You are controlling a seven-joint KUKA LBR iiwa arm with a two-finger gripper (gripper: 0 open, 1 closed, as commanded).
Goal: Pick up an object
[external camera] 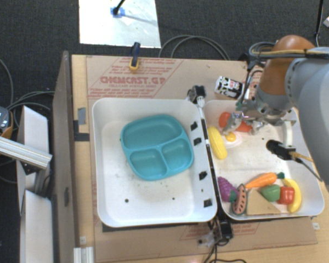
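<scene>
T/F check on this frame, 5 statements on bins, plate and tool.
1. The teal divided plate lies in the left bin. True.
2. The tool is over the left bin. False: it is over the right bin, at its far end.
3. A carrot lies in the right bin. True.
4. The plate holds a banana. False: its compartments hold no toys; a banana sits in the right bin.
5. A slice of watermelon lies near the right bin's front edge. True.

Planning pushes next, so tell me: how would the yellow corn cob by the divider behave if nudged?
The corn cob looks rounded and elongated, so it would probably roll sideways. It seems a light plastic toy, likely sliding easily on the smooth white bin.
</scene>
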